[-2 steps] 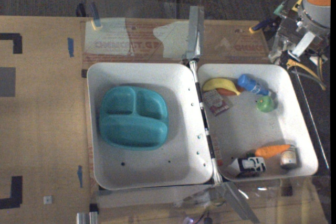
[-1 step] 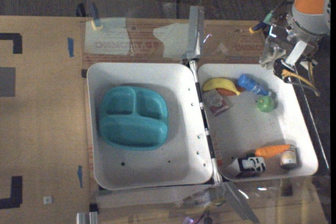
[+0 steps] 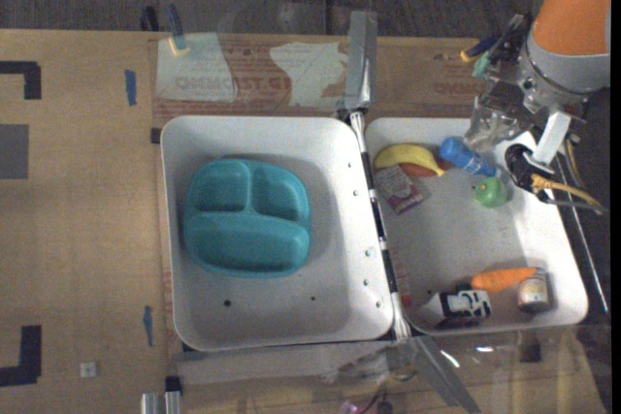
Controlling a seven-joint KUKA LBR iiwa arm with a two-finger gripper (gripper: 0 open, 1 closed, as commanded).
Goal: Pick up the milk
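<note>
The left bin holds a teal tray. The right bin holds a banana, blue bottle, carrot and, near its front edge, the milk. The gripper hovers at the back right corner.

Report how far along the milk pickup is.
Nothing looks done: the milk lies untouched at the right bin's near edge, beside the carrot. In hand: the gripper hangs over the bin's far side, above the blue bottle, well away from the milk. Left: reach over, grasp, lift.
</note>
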